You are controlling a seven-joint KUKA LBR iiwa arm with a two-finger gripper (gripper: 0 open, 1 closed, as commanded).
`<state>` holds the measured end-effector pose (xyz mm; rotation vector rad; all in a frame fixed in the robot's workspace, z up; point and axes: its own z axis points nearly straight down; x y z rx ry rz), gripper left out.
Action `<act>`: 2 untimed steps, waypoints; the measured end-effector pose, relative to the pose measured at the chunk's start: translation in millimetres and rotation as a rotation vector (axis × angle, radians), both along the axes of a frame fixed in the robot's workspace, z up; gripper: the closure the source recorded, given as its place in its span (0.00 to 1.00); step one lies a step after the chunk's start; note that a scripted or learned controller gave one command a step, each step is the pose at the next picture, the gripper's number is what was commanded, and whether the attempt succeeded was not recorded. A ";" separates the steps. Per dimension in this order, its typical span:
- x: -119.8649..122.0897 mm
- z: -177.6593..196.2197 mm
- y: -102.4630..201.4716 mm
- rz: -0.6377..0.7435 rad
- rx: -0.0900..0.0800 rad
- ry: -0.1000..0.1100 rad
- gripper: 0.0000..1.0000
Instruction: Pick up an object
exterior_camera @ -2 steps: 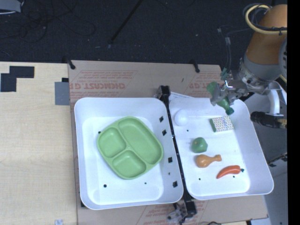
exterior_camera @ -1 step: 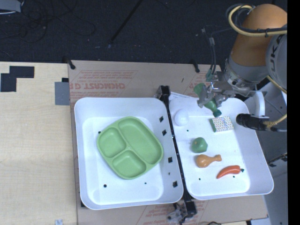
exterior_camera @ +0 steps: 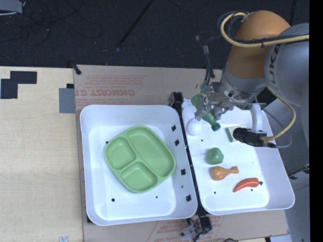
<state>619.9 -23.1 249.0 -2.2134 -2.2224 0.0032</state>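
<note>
My gripper (exterior_camera: 207, 116) hangs over the back left corner of the right bin (exterior_camera: 275, 198). Just below and left of it a small white round object (exterior_camera: 195, 128) lies against the bin's left wall. Nearer the front of this bin sit a green pepper-like object (exterior_camera: 214, 156), an orange gourd-shaped object (exterior_camera: 223, 173) and a red chili (exterior_camera: 246, 184). I see nothing held in the gripper.
The left bin (exterior_camera: 96, 185) holds a green divided plate (exterior_camera: 139, 158) in its middle. A black divider (exterior_camera: 183, 150) runs between the two bins. The arm's grey and orange body (exterior_camera: 257, 44) looms over the back right of the bench.
</note>
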 end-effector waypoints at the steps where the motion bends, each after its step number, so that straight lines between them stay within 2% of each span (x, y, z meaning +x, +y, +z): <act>1: -12.6 -14.2 56.9 0.001 0.000 0.001 1.00; 2: -18.3 -7.9 110.2 0.001 0.000 -0.002 1.00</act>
